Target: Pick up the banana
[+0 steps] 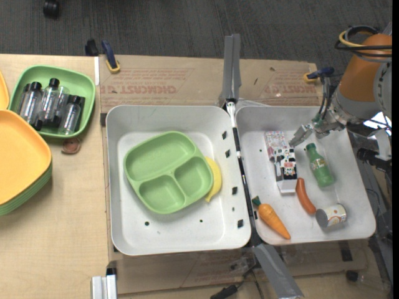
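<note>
The banana (215, 178) lies in the left bin (118, 185), tucked against the green tray's (167, 179) right edge. The gripper (300, 136) hangs over the right bin (355, 167), jaws slightly apart, holding nothing.

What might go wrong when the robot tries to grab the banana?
1. The banana is mostly tucked under the green divided plate in the left bin, so the claw may bump or drag the plate instead of gripping the fruit.
2. The claw hangs over the right bin, beside the green bottle and small box. Moving across, it might knock them or catch the wall between the bins.
</note>
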`<move>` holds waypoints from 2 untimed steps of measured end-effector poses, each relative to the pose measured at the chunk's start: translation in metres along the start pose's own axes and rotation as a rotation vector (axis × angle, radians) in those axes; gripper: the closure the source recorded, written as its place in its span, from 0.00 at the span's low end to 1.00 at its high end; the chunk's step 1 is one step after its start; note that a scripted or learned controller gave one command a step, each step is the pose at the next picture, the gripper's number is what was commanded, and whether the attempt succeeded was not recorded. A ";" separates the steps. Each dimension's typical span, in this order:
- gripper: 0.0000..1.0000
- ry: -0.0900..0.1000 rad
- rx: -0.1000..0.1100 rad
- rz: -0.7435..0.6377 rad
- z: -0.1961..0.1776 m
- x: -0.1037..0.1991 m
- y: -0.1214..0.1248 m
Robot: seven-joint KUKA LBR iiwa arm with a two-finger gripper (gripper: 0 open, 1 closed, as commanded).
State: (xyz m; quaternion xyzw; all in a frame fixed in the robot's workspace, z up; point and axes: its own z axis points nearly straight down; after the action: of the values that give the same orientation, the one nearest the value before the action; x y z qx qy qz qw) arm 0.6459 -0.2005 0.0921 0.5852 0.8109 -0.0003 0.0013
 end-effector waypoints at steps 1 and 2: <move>0.00 0.000 0.000 0.000 0.000 0.000 0.000; 0.00 0.000 0.000 0.000 0.000 0.000 0.000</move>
State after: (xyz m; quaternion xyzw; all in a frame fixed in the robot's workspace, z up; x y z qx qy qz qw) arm 0.6459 -0.2006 0.0921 0.5852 0.8109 -0.0003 0.0013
